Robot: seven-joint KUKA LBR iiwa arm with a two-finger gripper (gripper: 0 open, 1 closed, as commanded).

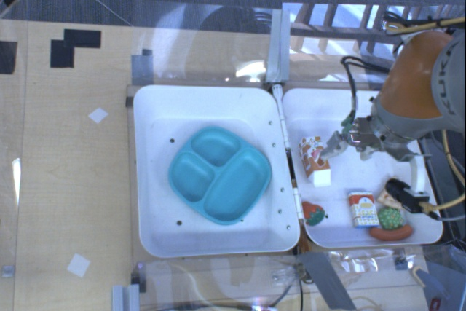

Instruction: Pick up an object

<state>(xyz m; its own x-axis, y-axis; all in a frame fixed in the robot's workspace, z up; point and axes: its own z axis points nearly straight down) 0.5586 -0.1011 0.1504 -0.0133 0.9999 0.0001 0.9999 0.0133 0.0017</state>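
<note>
My gripper (348,143) hangs over the right bin (342,102), below the grey arm with its orange band. Just to its left lies a small white and orange carton (313,156), close to the gripper but apart from it. Nearer the bin's front edge lie a red and green strawberry-like toy (314,213), a small red and white can (362,209), a green broccoli-like piece (390,218) and a red sausage (391,233). A tan piece (390,199) shows partly behind the wrist hardware.
The left bin (156,120) holds a blue divided plate (220,175) at its middle. A raised rim (284,156) separates the two bins. Black squares mark the wooden bench (65,156) at the far left.
</note>
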